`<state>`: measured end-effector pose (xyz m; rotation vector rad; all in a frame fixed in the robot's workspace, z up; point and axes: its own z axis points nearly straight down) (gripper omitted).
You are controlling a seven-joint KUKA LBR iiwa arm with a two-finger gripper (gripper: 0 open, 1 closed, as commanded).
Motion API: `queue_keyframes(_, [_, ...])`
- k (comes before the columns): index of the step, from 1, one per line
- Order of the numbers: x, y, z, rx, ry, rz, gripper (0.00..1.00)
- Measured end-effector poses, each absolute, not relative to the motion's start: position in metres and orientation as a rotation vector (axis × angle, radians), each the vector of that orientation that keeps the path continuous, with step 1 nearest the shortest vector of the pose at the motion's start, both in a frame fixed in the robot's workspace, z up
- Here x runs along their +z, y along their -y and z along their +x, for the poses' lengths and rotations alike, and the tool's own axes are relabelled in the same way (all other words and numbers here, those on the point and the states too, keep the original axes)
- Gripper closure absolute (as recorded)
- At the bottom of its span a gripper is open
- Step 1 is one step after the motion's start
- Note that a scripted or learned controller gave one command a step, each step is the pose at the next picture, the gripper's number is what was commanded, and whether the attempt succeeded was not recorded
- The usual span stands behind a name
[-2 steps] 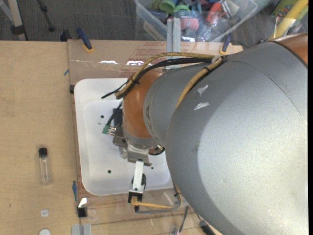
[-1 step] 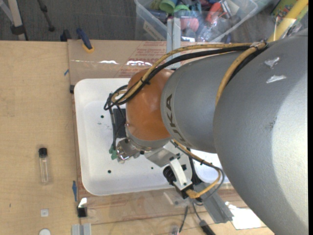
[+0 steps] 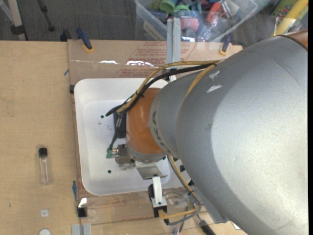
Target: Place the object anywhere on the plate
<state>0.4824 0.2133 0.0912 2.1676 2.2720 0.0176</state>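
Whether the gripper's fingers were released or clenched could not be told, since the wrist covered them from above. Where the object lay could not be told either. Left of the white bin (image 3: 79, 131), well apart from it, a small glass vial (image 3: 44, 164) with a black cap lay on the wooden bench (image 3: 29, 92). Beyond the bin's far left corner sat a blue clamp (image 3: 86, 44). Over the bin's middle hung the orange band (image 3: 139, 126), with black and yellow cables (image 3: 146, 84) running across it. The grey arm (image 3: 239, 131) covered the bin's right side. Beyond the bin's far edge stood a clear tub of coloured toys (image 3: 195, 6).
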Motion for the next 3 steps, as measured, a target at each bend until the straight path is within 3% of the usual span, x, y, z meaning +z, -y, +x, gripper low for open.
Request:
queue_keyframes(1, [0.162,-0.219,0.512,-0.001,-2.587,1.783,1.0])
queue_keyframes(2, [0.181,-0.205,0.554,0.0,-2.223,2.218,1.0])
queue_keyframes(3, [0.181,-0.205,0.553,-0.001,-2.224,2.218,0.0])
